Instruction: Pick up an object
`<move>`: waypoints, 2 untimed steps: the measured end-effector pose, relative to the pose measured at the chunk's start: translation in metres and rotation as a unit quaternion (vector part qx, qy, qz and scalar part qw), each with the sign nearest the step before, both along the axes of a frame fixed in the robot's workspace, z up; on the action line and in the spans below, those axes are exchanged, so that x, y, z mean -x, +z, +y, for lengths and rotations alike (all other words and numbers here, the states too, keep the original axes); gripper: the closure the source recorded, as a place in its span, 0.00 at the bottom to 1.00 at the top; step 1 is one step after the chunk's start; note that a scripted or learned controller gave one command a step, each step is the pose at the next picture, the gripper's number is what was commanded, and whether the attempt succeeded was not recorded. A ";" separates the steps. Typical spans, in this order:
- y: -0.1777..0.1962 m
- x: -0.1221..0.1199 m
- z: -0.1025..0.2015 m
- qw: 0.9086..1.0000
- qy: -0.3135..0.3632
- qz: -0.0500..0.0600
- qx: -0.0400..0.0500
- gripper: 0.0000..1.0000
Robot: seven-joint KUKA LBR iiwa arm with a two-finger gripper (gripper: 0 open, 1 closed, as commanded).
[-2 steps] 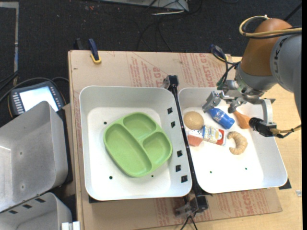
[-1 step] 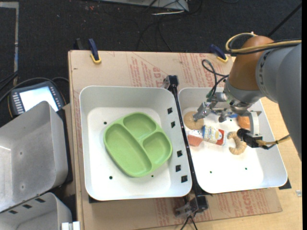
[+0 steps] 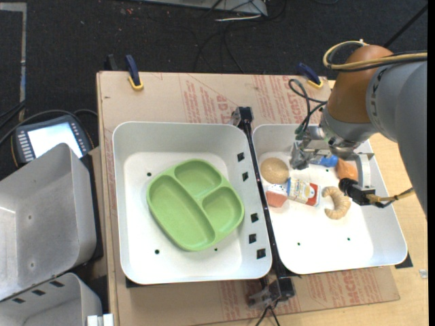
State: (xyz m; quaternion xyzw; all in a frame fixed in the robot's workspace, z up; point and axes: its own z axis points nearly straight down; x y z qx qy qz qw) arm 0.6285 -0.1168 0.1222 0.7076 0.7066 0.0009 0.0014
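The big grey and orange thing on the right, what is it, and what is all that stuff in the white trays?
It is a robot arm, seen by one camera fixed above the bench and looking down at a slant. The arm reaches in from the right, and its gripper, a two-finger claw, hangs over the right bin. Its job is to pick something up.

The left bin holds a green divided plate. The right bin holds small items: a tan round bread roll, a small red and white carton lying flat, a beige croissant-shaped toy, and something orange and something blue partly under the arm.

I cannot see anything held between the claw's fingers.
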 end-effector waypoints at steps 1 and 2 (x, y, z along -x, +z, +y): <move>0.043 -0.004 -0.003 1.000 0.001 -0.001 0.000 1.00; 0.106 -0.004 0.002 1.000 0.003 -0.002 0.000 1.00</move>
